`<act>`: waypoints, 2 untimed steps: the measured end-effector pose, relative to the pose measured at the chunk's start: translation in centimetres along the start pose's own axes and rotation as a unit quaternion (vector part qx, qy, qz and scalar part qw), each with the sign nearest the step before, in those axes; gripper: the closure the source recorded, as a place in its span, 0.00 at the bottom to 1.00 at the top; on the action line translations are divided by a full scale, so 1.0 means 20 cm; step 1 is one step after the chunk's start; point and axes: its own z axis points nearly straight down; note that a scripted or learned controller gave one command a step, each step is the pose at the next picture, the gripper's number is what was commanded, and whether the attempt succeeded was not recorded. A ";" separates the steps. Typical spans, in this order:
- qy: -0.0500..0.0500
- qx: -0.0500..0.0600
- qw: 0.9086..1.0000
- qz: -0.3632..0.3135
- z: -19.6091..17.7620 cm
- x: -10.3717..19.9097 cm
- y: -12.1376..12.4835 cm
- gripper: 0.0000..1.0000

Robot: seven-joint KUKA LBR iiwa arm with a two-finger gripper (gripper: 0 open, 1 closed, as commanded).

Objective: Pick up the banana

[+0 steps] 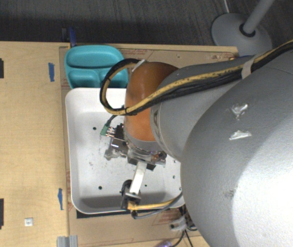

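The claw (116, 145) hangs low over the middle of a white bin (79, 138), its metal parts bunched under the arm's orange band (141, 107); whether it is spread or pressed together cannot be told, since the wrist covers it. No banana can be made out near it; the arm hides much of the bin floor. A black and yellow cable (113, 84) loops above the claw. A teal tray (92, 66) lies just beyond the bin's far edge. The tan surface (23, 138) carries blue tape marks (51, 72) to the left.
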 end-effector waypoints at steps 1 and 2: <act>0.001 -0.001 0.994 -0.111 0.51 0.06 -0.02 0.00; 0.003 -0.001 0.994 -0.112 0.46 0.07 -0.02 1.00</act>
